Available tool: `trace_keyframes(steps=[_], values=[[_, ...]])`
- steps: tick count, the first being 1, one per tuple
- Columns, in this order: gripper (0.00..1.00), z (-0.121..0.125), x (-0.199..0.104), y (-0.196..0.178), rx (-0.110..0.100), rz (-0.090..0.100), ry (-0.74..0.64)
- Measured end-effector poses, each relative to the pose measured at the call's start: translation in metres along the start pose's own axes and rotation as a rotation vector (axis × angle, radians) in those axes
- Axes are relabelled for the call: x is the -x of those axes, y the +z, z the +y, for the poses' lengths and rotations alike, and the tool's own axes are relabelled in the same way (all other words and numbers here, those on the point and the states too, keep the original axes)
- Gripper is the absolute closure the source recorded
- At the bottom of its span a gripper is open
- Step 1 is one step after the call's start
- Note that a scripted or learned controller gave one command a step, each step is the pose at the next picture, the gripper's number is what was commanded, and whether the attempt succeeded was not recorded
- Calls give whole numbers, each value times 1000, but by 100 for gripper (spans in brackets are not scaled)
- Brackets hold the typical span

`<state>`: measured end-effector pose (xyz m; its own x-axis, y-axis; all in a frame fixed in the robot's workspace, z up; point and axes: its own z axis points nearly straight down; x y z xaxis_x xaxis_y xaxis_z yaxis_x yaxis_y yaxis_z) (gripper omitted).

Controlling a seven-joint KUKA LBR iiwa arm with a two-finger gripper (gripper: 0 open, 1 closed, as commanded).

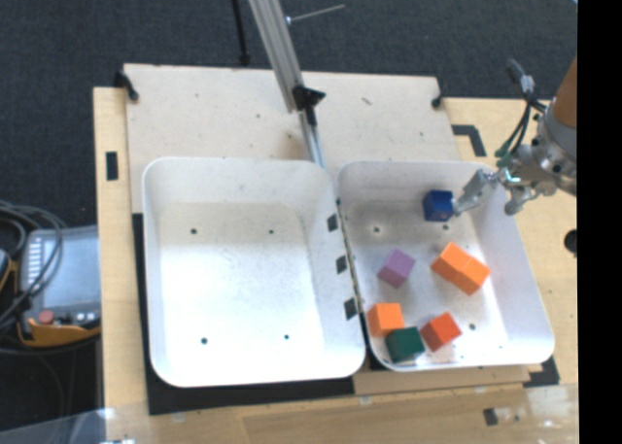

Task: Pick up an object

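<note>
Right bin (515, 267) — fingers (473, 191) touching blue cube (438, 205)

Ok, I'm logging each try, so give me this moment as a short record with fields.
gripper: over the right bin's far side, beside the blue cube
blue cube: far part of right bin, by the fingertip; grasp cannot be told
right bin: also holds purple cube, large orange block, small orange cube, green cube, red cube
left bin: white, left of the right bin
</note>
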<state>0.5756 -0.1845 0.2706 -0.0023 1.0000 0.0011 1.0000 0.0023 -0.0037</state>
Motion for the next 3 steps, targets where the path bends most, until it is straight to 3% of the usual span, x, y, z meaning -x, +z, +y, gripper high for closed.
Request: trace_keyframes(steps=[1, 3], values=[[0, 1, 0, -3, 5, -1, -1], [0, 9, 8, 85, 0, -3, 4]])
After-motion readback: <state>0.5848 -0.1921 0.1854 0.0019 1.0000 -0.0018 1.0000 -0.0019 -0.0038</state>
